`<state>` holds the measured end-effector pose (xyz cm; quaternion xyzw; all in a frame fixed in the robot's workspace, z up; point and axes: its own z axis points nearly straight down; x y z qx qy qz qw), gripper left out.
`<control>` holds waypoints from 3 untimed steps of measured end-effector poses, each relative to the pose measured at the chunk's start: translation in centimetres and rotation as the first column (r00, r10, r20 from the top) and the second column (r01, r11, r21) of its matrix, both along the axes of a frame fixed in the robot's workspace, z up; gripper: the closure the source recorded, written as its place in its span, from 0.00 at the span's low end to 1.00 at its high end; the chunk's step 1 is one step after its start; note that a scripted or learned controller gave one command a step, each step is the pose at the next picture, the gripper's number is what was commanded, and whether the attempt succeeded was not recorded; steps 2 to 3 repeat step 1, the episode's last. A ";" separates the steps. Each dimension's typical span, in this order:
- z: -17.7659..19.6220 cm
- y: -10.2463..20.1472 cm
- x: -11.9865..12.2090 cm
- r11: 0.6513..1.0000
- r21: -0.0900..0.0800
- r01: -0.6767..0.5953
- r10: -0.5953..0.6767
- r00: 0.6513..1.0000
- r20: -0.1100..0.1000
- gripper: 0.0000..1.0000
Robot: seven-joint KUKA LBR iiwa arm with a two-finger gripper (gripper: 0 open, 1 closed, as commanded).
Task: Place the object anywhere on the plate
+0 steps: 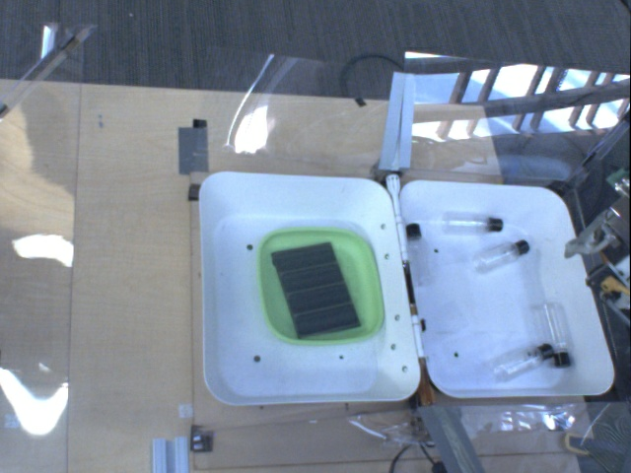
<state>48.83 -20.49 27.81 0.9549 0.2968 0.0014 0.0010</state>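
Green plate [367, 294] with a dark ridged block [315, 290] sits in the left bin [227, 294]; clear tubes [501, 254] are scattered in the right bin [434, 363], near the gripper [592, 239], whose finger state cannot be told.

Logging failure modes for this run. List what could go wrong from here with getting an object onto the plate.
1. The clear tubes in the right bin are see-through and round, so a grasp may slip or roll them away.
2. Two tubes lie close together near the lower corner; the gripper could catch both.
3. The dark ridged block covers much of the green plate, so a tube may roll off it.
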 end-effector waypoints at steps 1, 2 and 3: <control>1.3 4.4 0.1 0.998 0.000 0.064 -0.064 0.998 0.001 0.00; 1.3 4.4 0.1 0.998 0.000 0.064 -0.064 0.998 0.001 0.00; 1.3 4.4 0.1 0.998 0.000 0.064 -0.064 0.998 0.001 0.00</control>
